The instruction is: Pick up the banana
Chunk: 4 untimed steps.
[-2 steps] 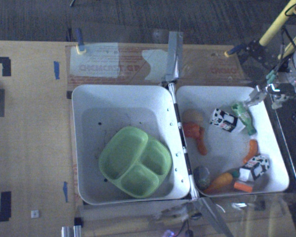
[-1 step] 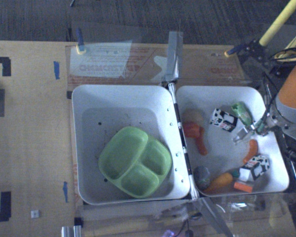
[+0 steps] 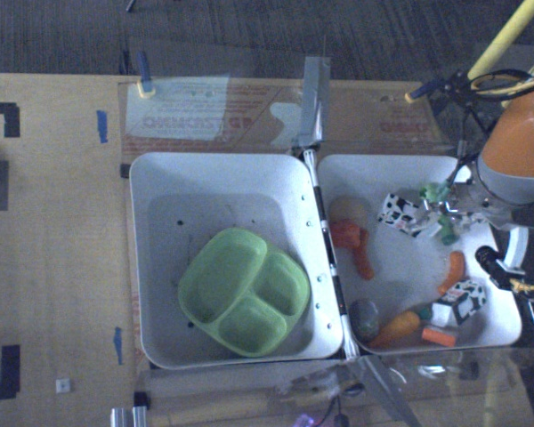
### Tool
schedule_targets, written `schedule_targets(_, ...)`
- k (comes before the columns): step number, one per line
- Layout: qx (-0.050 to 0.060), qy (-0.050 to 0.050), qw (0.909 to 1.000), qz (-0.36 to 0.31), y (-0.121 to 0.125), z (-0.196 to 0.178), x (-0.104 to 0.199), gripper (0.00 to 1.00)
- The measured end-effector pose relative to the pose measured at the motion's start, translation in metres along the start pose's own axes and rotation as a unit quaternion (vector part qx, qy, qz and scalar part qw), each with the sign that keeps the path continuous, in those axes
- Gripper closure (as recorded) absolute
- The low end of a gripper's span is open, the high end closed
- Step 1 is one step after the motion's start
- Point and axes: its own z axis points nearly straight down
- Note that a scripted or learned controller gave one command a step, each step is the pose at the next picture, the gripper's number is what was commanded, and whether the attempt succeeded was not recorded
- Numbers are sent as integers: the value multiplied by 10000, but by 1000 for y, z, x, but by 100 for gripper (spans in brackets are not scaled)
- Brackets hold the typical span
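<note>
The gripper (image 3: 442, 210) hovered over the right bin (image 3: 400, 269), right of frame; its grip state couldn't be told, banana not lifted.

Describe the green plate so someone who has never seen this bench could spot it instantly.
Of the two white bins, take the left bin. The green plate lies on its floor, toward the near right corner. Unlike the small toys in the right bin, it is broad, pale green and divided into compartments.
</note>
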Motion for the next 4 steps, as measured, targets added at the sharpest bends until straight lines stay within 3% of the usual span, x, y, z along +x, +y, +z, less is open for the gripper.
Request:
schedule_targets(1, 40, 13, 9879, 1553, -44, 9, 77, 0)
schedule_targets(2, 38, 14, 9878, 1557, -44, 9, 76, 0)
schedule_targets(3, 4, 1, 9987, -509, -31, -50, -1, 0)
schedule_targets(4, 32, 14, 9942, 1074, -33, -16, 62, 0)
